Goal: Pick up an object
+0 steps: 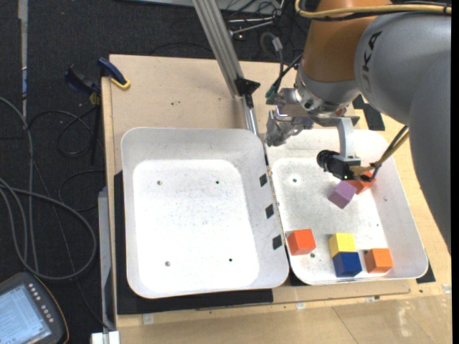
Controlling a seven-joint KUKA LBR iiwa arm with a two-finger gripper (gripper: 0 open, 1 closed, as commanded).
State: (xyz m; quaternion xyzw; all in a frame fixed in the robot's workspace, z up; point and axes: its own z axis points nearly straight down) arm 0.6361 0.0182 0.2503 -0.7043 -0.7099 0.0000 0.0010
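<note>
The gripper (285, 129) hung at the end of the grey arm, over the upper left corner of the right-hand shallow white bin (401, 213), close to where the two bins meet. Whether its jaws were apart or together could not be told from this slanted view; nothing showed between them.

No object had been lifted, so the pick still lay ahead. The candidates all rested on the right bin's floor. A small lilac cube (342, 193) sat tilted near the middle, touching a red-orange piece (363, 184) partly hidden beside it. Along the near edge stood an orange cube (300, 241), then a yellow cube (342, 244) touching a blue cube (347, 264) just in front of it, and a second orange cube (378, 260) beside the blue one. The gripper was well apart from that row and nearer the lilac cube, which seemed the likeliest target, though a descent and a close remained to be done.

The left-hand white bin (136, 192) lay speckled beside it. Both bins sat on a pale fibreboard bench (172, 92), with a slanted metal rail (215, 34) behind, cables across the dark floor (50, 120), and a handheld screen (25, 314) at the lower left corner.
</note>
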